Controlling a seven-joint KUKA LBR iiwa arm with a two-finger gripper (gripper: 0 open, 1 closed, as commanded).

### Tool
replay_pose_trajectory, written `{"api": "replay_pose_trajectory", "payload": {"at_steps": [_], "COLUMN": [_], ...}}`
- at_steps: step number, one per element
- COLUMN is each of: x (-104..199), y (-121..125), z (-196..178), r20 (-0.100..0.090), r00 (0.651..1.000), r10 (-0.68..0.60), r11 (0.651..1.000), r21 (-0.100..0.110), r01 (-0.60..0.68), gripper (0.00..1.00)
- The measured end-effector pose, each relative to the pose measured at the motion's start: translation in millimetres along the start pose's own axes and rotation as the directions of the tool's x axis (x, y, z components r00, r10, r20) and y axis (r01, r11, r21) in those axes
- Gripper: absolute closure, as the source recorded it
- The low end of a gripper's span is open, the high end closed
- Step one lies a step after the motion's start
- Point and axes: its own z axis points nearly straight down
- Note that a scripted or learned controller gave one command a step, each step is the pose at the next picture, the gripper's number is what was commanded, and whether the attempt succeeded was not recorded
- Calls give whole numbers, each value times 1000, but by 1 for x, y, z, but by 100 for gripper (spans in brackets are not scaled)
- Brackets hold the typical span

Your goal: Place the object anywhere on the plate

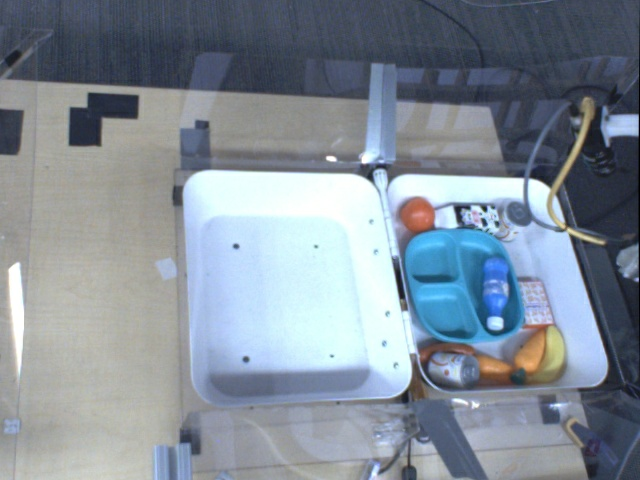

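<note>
A teal divided plate [445, 298] lies in the middle of the right white bin [585, 328]. A small clear bottle with a blue label [495, 290] rests in the plate's right compartment, white cap toward the front. Around the plate lie an orange-red ball [417, 214] at the back left and a small printed carton [473, 215] behind it. A silver can [450, 369] and a carrot [493, 368] lie at the front, with yellow-orange fruit [543, 353] at the front right.
The left white bin [290, 383] sits beside the right one, with a ridge between them. A metal post [380, 113] rises behind the divide. Grey and yellow cables [560, 173] hang over the right bin's back right corner. A printed card [533, 303] lies right of the plate.
</note>
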Motion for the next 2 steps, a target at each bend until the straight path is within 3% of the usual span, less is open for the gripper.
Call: {"api": "replay_pose_trajectory", "payload": {"at_steps": [2], "x": [12], "y": [10], "z": [22], "r20": [0], "r00": [999], "r10": [39], "r11": [999], "r21": [1], "r01": [-39], "gripper": [100]}}
